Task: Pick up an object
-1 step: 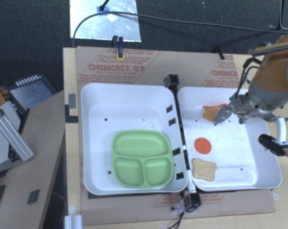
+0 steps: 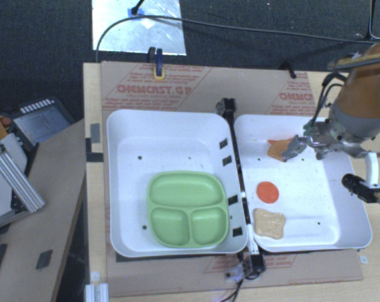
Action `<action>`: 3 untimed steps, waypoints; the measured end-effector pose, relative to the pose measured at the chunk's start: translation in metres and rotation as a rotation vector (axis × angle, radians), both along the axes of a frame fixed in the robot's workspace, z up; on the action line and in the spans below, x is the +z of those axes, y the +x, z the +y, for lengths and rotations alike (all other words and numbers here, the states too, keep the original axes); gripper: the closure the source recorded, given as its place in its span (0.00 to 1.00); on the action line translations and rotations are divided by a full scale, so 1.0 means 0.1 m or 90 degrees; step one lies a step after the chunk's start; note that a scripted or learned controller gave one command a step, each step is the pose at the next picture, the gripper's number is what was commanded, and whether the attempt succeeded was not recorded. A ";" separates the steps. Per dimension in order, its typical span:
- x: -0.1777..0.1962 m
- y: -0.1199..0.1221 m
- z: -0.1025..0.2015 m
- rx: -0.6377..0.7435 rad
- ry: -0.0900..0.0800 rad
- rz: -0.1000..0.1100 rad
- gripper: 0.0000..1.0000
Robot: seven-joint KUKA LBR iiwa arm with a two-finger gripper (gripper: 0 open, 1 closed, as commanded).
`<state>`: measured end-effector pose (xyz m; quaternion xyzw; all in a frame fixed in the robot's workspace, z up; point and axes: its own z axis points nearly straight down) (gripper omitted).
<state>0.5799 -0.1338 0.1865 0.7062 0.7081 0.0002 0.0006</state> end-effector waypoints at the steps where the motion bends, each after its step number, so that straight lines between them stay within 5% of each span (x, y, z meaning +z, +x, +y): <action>1: -0.62 -0.02 0.00 -0.001 0.001 0.002 0.00; 2: -1.04 -0.02 0.01 -0.001 0.001 0.001 0.00; 3: -0.91 -0.01 0.00 0.000 0.000 -0.001 1.00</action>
